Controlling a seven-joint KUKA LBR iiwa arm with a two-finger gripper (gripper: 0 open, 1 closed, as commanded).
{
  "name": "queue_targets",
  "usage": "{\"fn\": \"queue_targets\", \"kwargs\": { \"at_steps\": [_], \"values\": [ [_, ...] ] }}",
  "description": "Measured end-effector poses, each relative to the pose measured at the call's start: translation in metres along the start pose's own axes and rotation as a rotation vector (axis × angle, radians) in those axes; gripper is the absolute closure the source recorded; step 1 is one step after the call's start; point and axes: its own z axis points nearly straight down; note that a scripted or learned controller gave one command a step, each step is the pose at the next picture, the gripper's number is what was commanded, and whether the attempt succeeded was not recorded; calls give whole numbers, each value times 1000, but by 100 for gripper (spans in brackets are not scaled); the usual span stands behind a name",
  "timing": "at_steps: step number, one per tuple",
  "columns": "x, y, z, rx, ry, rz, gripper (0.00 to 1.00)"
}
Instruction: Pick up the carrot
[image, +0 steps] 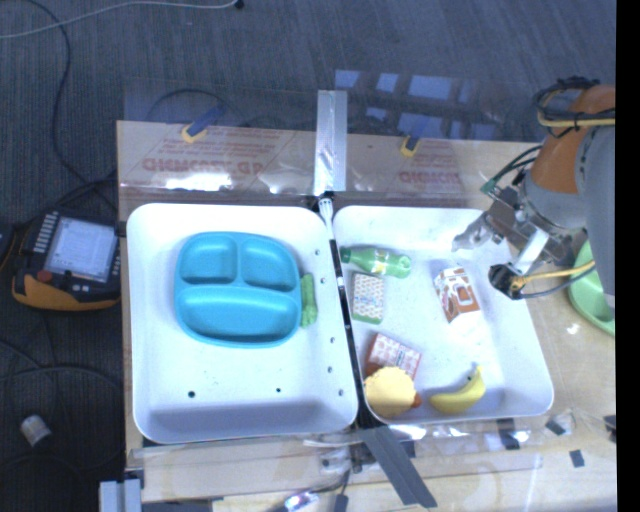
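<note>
Camera view: the grey arm's two-finger gripper (478, 236) hangs over the far right corner of the right white bin (535, 340), grip state impossible to tell; which toy below is the carrot cannot be told.

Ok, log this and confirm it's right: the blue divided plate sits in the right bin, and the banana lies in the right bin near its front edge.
Wrong on the plate. In the camera view, the blue divided plate sits in the left bin, not the right one. The rest stands: the banana lies in the right bin near its front edge.
</note>
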Motion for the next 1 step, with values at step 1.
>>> {"fn": "queue_targets", "kwargs": {
  "at_steps": [1],
  "values": [
    [-20, -27, 24, -8, 6, 14, 0]
  ]
}}
